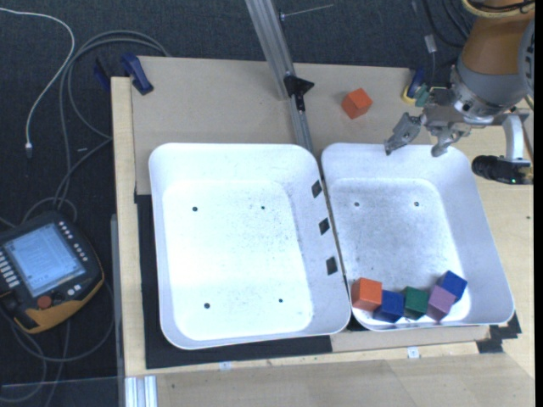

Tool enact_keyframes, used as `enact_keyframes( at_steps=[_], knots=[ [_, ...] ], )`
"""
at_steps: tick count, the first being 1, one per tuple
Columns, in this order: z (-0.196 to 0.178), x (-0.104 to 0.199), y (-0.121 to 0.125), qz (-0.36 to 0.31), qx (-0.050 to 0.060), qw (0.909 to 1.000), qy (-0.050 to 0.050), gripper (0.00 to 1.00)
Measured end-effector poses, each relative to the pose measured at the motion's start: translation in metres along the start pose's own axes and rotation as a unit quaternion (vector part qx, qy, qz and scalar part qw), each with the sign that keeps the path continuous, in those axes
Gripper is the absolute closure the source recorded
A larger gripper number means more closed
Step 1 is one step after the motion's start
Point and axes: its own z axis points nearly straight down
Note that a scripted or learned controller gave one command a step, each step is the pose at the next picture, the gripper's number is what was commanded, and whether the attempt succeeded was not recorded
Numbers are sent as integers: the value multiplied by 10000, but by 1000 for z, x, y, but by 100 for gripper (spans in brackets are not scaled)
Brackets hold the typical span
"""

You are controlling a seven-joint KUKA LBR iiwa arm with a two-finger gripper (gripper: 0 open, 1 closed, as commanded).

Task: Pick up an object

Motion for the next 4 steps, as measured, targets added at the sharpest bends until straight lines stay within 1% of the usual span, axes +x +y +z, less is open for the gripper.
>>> enact_keyframes(
  at_steps=[1,2,3,4],
  knots=[
    [16,-20,-106,31,22,10000,8,0],
    [16,-18,-103,6,-14,10000,5,0],
    [88,21,-108,-12,32,10000,24,0],
    [83,18,-106,7,-15,10000,5,0]
  ],
)
